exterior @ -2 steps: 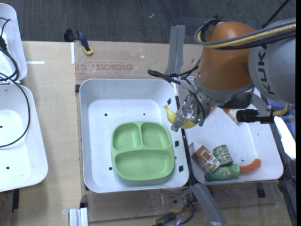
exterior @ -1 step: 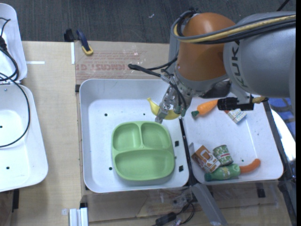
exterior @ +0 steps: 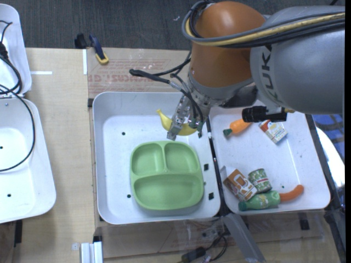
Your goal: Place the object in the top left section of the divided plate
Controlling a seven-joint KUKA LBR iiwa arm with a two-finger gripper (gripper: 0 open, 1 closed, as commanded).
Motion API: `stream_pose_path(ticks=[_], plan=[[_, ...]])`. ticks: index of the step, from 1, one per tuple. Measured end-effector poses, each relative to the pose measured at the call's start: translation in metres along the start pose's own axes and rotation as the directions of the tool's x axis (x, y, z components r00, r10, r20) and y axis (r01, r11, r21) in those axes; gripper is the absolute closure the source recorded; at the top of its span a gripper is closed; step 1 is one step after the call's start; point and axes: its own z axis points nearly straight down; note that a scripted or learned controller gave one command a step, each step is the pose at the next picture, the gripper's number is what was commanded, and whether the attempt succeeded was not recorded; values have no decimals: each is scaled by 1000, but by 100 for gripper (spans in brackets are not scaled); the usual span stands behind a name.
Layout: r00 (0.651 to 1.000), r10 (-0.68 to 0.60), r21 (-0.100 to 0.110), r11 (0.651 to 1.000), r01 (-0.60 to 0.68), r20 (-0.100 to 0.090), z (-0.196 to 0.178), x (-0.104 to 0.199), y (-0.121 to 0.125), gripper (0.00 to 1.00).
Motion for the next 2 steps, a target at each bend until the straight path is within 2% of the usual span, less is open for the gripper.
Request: stream_pose_path(ticks=[1,2], plan=[[991,135,3,991,-135,-3,35,57,-9,100],[990,140,5,990,-140,-3,27,55,-10,100]])
